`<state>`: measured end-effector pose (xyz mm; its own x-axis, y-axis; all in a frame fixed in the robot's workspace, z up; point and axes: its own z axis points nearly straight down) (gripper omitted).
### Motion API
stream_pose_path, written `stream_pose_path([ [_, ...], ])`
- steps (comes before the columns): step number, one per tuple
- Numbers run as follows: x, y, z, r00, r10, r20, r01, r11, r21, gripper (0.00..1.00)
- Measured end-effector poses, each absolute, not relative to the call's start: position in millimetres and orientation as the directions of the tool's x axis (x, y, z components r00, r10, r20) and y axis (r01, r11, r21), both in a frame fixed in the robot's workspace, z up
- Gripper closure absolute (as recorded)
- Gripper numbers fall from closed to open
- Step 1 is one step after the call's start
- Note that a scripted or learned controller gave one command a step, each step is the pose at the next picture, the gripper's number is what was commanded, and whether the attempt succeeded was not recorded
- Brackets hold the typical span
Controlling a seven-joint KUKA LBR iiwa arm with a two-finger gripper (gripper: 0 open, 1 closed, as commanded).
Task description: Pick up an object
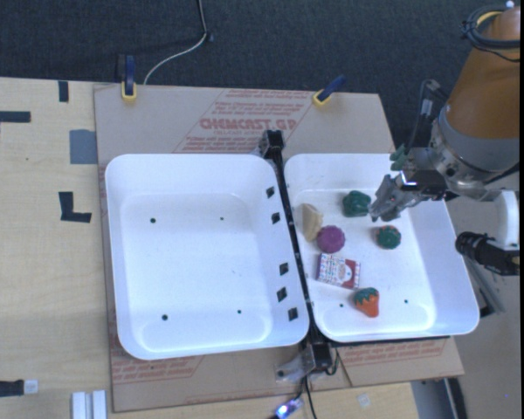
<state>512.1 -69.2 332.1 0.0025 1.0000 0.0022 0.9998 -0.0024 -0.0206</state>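
Two shallow white bins of smooth, glossy plastic with rounded corners, side by side on a brown cardboard sheet printed with red lettering, laid over a pale wood-grain surface (35, 260). Left bin (127, 321) dotted only by small dark holes in its floor; right bin (437, 317) carrying the loose objects. Between the two, a black clipped seam (284, 234) running from 12 to 6 o'clock. Within the right bin: a dark green, lumpy, rounded piece (356, 202) toward 12 o'clock; a smaller green, knobbly ball (388, 237) toward 3 o'clock; a purple, bumpy round shape like a bunch of grapes (332, 238) near centre; a pale tan, smooth wedge-like piece (310, 221) at 10 o'clock, touching or nearly touching the purple one; a flat red-and-white printed packet (337, 271) just below the purple one; and a small red-orange fruit with a green top (367, 301) at 6 o'clock. Reaching in from 3 o'clock, the grey arm with its orange band (489, 68) — matte metal below, smooth orange shell above. Pincer (387, 206) dark and angular, hovering between the two green pieces, close to both; fingers too dark and blurred against each other to tell whether open or closed, and nothing seen held between them. At 12 o'clock on the cardboard — a yellow-tipped clamp (127, 84) and a blue-and-yellow clamp (328, 89), with a thin white cable (175, 59) curling over the dark carpeted background.
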Motion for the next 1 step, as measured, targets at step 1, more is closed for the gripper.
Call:
stream_pose_path([
  [1,517.7,-5.7,357.8,-0.008,1.000,0.001,1.000,0.008,0.001,1.00],
])
